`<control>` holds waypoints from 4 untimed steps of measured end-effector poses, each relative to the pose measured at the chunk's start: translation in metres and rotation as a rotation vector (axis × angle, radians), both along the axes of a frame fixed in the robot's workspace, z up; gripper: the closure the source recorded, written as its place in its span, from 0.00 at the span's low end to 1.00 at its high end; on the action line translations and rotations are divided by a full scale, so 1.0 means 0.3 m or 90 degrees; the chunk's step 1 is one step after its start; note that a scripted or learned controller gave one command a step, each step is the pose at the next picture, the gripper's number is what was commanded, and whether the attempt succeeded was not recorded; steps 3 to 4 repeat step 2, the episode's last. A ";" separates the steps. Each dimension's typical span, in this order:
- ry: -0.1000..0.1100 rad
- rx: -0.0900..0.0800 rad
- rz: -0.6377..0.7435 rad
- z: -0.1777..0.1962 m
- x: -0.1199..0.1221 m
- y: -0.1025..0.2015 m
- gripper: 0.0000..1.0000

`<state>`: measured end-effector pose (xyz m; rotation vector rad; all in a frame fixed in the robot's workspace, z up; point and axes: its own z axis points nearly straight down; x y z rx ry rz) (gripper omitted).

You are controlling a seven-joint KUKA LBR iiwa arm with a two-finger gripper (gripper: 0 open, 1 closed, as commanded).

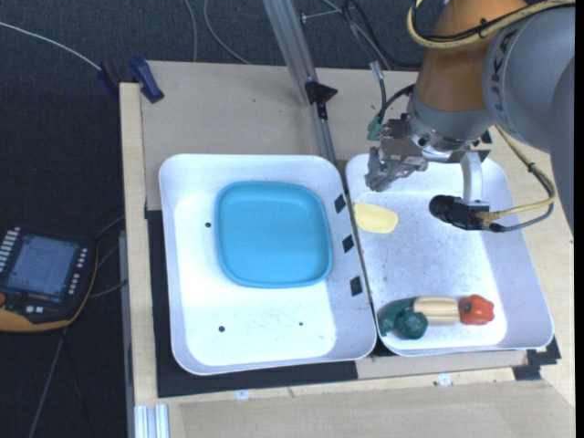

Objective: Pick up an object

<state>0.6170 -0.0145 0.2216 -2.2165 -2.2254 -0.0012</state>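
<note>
My gripper point(383, 177) hangs over the back left corner of the right bin point(474, 245), fingers pointing down. Just in front of it a pale yellow, flattish object point(375, 217) lies on the bin floor by the left wall. Nothing shows between the fingers. At the bin's front edge lie a dark green object point(403, 321), a tan cylinder point(436, 310) and a red round object point(475, 309) in a row, touching one another.
The left bin point(187, 272) holds a blue square plate point(273, 234). A slanted metal pole point(297, 44) rises behind the bins. A black fitting with a cable point(461, 211) hangs off the wrist over the right bin. A handheld pendant point(41, 272) lies off the bench at left.
</note>
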 end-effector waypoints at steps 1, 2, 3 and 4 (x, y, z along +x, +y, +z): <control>-0.001 0.000 0.001 0.043 -0.040 0.166 1.00; 0.000 0.000 0.000 0.010 -0.064 0.335 1.00; 0.000 0.000 0.000 0.010 -0.064 0.335 1.00; 0.000 0.000 0.000 0.010 -0.064 0.335 1.00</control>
